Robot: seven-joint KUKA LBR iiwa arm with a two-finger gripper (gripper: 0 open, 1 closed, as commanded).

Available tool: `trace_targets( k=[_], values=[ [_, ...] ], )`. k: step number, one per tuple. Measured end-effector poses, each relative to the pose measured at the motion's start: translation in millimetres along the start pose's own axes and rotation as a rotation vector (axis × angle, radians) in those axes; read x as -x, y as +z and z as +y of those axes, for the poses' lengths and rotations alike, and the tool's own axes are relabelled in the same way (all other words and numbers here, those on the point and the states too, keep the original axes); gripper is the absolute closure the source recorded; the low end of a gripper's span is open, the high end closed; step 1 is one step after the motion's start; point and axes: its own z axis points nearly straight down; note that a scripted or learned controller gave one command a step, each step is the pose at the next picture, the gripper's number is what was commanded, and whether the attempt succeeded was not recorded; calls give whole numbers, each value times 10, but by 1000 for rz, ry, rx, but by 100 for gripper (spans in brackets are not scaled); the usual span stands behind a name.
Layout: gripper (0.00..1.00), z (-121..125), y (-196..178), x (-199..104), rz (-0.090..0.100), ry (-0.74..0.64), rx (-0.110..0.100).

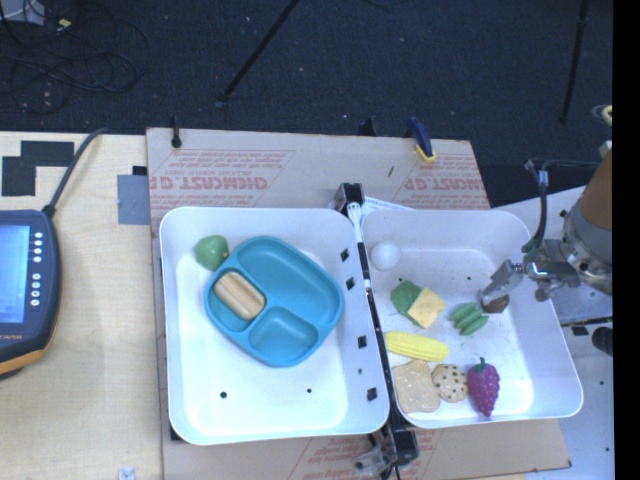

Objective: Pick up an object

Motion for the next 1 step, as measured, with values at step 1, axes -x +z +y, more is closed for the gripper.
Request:
trace_targets(
  k=[1],
  values=[
    [0,251,947,-433,-5,1,13]
  ],
)
